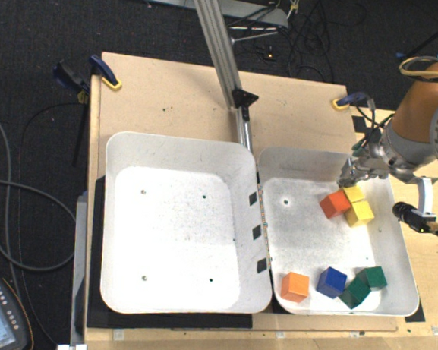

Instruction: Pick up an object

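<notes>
Your gripper (354, 175) hangs low over the back of the right bin (403, 247), just beside the red block (334, 203) and yellow block (360, 212), which touch each other. You cannot tell how the gripper is set from this angle, and nothing shows in its grasp. The pair sits nearest, so it looks like the target. An orange block (294, 286), blue block (331, 282) and two green blocks (365, 286) cluster along the front wall.
</notes>
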